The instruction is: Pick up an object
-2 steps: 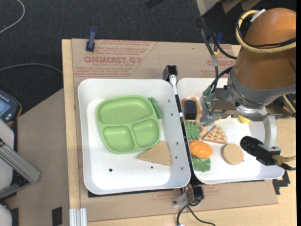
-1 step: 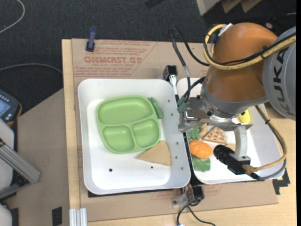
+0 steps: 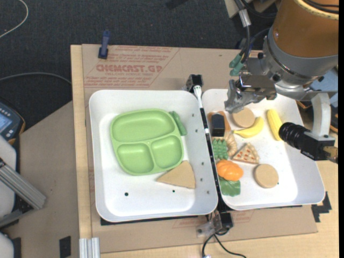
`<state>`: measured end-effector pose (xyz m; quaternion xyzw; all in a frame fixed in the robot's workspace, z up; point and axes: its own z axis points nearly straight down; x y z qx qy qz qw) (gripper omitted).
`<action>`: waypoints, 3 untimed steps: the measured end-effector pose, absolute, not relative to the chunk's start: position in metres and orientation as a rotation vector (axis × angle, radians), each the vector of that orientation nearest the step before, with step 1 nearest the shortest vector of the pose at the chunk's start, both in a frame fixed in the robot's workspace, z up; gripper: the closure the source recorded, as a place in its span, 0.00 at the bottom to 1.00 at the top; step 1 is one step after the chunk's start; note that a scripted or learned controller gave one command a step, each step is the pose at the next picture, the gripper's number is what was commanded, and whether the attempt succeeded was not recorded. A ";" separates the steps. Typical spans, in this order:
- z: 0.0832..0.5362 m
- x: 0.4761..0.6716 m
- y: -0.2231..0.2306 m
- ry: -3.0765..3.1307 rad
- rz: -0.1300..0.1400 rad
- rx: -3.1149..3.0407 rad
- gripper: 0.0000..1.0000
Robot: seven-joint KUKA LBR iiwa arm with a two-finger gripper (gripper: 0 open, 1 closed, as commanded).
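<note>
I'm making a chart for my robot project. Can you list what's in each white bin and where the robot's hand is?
left bin: green divided tray, tan wedge beside the tray
right bin: banana, yellow piece, black block, pizza slice, orange toy, green leafy toy, two tan discs
gripper: over the right bin's back part, right at the upper tan disc
holding something: can't tell

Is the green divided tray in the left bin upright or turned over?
Upright: the green divided tray shows its three hollow compartments facing up in the left bin.
</note>
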<state>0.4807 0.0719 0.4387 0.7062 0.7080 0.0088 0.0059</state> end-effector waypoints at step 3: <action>0.178 0.476 0.032 2.217 -0.019 2.236 1.00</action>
